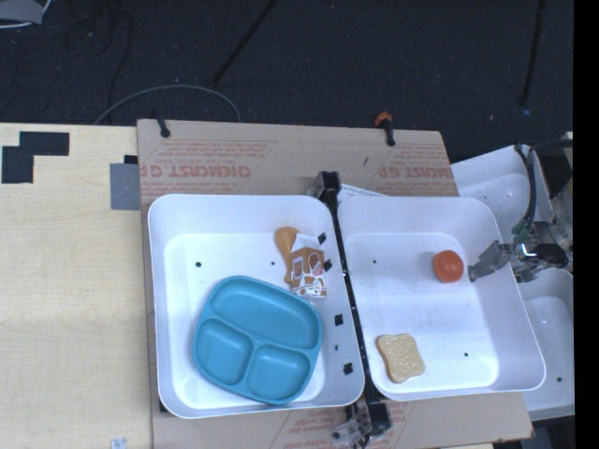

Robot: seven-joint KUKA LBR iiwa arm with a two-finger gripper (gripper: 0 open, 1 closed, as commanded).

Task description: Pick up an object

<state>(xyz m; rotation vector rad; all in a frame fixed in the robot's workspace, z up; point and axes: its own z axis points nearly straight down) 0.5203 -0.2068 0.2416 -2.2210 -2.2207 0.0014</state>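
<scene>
Nearest you, the right bin (505,363) holds a toast-shaped slice (401,357) at its front and an orange ball (448,267) near its right wall. Your left bin (173,344) holds a blue three-compartment tray (256,338); behind it, against the divider, sit a small printed packet (307,273) and a tan piece (285,239). Cardboard (281,162) under both bins carries reddish print, upside down; you cannot read it reliably. Gripper (501,260) hovers over the right bin's rim, just right of the ball; fingers spread, nothing between them.
</scene>
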